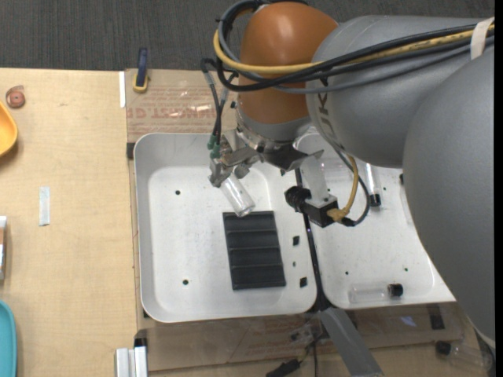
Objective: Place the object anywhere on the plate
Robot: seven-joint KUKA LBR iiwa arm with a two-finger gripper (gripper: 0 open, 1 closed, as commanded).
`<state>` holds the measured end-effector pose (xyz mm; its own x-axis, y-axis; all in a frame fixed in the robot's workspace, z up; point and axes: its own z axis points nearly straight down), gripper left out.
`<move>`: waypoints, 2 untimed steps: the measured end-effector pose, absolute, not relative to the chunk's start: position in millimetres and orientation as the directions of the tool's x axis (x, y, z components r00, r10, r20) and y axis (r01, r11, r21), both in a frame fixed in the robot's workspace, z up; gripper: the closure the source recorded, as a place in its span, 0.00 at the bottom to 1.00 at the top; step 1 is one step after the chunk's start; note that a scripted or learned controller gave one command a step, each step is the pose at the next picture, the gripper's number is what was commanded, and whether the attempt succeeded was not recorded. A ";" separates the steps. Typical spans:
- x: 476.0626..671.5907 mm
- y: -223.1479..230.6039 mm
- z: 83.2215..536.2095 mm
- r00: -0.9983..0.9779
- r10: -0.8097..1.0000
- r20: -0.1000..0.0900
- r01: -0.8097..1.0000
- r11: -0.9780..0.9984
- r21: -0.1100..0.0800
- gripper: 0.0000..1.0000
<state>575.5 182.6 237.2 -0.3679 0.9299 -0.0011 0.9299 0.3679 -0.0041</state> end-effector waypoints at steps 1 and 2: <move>573.1 178.2 204.5 -0.566 0.825 0.000 0.825 0.566 -0.004 1.00; 573.3 178.1 204.7 -0.566 0.824 0.000 0.824 0.566 -0.003 0.00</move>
<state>573.3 178.1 204.7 -0.5659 0.8245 0.0000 0.8245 0.5659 -0.0035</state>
